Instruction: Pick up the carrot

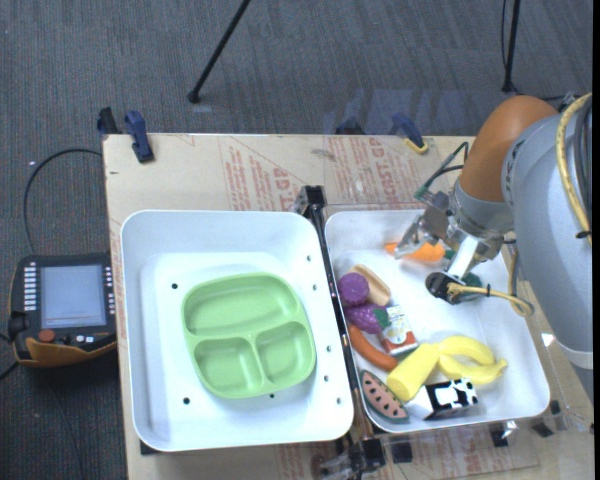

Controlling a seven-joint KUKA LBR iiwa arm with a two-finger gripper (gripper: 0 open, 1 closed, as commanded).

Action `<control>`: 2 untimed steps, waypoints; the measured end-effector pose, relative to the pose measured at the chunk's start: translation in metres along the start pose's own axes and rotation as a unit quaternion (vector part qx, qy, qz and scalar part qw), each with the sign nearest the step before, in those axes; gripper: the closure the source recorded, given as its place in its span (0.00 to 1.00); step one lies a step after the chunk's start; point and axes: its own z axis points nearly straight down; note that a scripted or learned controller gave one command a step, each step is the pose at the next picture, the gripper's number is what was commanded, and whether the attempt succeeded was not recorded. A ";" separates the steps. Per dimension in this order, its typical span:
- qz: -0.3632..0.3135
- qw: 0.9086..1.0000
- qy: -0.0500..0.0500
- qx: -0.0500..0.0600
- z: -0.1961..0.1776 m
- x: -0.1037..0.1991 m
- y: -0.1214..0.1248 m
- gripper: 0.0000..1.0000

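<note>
Orange plastic, a small toy carrot [423, 252], lies near the twelve o'clock end of the right white bin [536, 363], and the grey arm's jaws [420, 236] sit right on top of it at the wrist's nine o'clock side. I cannot tell how far the jaws are parted, nor whether the carrot is truly between the fingers or only beneath them; the view is too small there.

To do this well, I'd judge the fingers want to straddle the carrot across its narrow width, press down to the bin floor, close firmly, then lift straight up so it doesn't squirt out sideways toward the wall.

Below the carrot, toward six o'clock in the same bin, sits a heap of toy food: a purple bunch of grapes [353, 289], a hot dog in a bun [375, 284], a yellow banana-like piece [450, 361], a watermelon slice [382, 395] and a black-and-white tagged block [450, 395].

Over at nine o'clock, the left white bin [145, 268] holds a light green divided plate [248, 334] with three compartments, nothing in them. Both bins rest on the bench [230, 168].
</note>
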 end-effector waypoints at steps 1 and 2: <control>0.102 0.995 0.007 0.003 0.008 -0.015 -0.005 0.00; 0.096 0.995 0.002 0.002 -0.001 -0.016 -0.005 1.00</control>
